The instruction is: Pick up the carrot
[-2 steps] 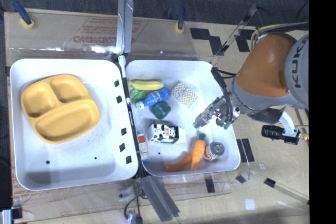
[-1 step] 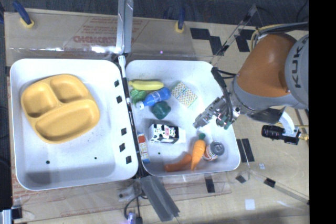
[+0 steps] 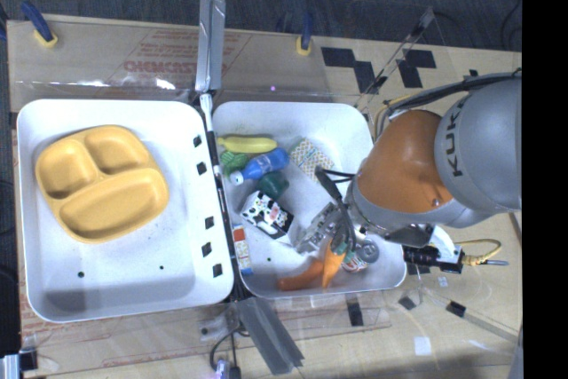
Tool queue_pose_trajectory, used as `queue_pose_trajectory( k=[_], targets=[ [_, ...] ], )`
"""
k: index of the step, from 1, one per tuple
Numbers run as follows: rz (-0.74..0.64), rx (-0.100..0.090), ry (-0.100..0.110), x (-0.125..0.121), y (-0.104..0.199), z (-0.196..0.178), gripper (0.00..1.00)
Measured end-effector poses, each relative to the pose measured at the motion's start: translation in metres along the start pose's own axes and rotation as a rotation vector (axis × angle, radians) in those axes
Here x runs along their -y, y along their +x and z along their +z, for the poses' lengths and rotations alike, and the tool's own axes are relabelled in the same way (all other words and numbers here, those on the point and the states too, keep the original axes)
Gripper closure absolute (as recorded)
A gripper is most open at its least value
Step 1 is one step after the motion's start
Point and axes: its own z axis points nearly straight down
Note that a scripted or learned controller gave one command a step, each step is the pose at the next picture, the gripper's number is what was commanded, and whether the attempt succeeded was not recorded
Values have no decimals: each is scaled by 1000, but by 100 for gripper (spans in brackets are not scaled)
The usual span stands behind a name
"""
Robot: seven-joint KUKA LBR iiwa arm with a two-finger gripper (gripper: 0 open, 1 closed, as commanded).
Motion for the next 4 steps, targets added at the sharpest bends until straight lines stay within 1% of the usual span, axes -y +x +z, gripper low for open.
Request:
queue_pose_trajectory(
  k=[1, 2, 3, 4],
  targets=[
    [-25, 3, -1, -1, 0, -80, 0],
    [-235, 5, 0, 40, -34, 7, 0],
    [-240, 6, -2, 38, -35, -4, 100],
    [-240, 6, -1, 38, -35, -4, 0]
  ],
)
